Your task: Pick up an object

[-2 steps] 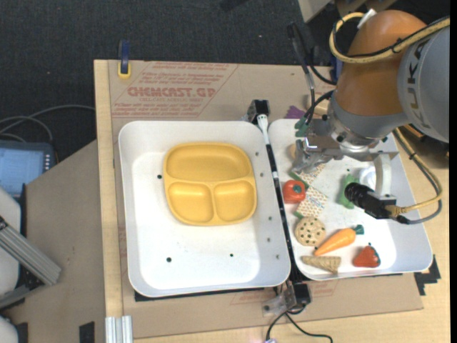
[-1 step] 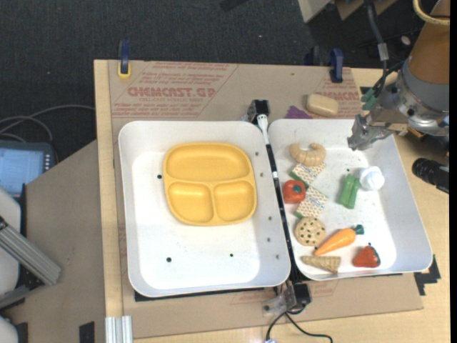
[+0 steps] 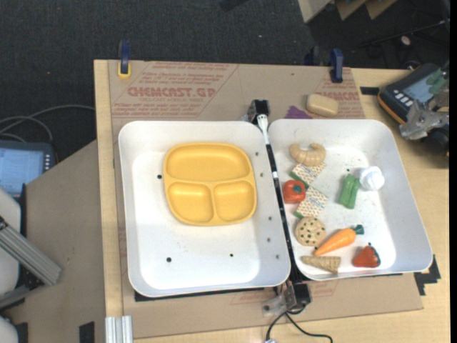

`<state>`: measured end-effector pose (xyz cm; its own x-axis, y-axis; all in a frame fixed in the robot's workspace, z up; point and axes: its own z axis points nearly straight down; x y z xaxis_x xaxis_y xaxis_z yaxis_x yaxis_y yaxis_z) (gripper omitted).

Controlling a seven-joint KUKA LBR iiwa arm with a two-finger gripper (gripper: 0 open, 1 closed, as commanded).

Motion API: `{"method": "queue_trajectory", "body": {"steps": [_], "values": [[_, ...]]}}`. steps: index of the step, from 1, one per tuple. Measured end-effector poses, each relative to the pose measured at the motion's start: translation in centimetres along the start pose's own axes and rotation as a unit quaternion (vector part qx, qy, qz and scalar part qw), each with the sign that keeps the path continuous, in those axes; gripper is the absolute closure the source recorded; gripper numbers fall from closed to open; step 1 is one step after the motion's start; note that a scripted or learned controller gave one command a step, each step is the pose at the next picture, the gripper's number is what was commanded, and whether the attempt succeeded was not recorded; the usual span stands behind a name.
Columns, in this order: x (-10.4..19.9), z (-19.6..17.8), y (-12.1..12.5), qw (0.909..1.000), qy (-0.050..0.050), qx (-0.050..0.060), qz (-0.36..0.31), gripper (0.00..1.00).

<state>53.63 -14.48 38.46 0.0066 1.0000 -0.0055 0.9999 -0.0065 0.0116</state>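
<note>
The grey gripper sits at the far right of the view, just beyond the upper right corner of the right shallow white bin, with a black-and-orange part of the rig just above it; whether its grip is spread or closed cannot be told. It holds nothing that can be seen. The toys lie in that bin, below and to the view's left of the gripper. Nearest is a green plastic bottle with a white cap. Farther off are a tan toy croissant, a red toy tomato, a round chocolate-chip cookie, an orange toy carrot and a red toy strawberry. Well away across the view, the left shallow white bin holds a yellow three-compartment plastic tray.
</note>
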Motion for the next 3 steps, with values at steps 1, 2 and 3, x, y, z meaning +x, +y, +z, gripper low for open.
{"method": "queue_trajectory", "body": {"steps": [1,2,3], "values": [[7.0,-4.8,2.1,1.0,0.003,0.001,-0.007,1.0],[10.0,-14.8,13.5,1.0,0.001,-0.004,-0.007,1.0],[12.5,-15.4,2.3,1.0,0.004,0.006,-0.005,1.0]]}}
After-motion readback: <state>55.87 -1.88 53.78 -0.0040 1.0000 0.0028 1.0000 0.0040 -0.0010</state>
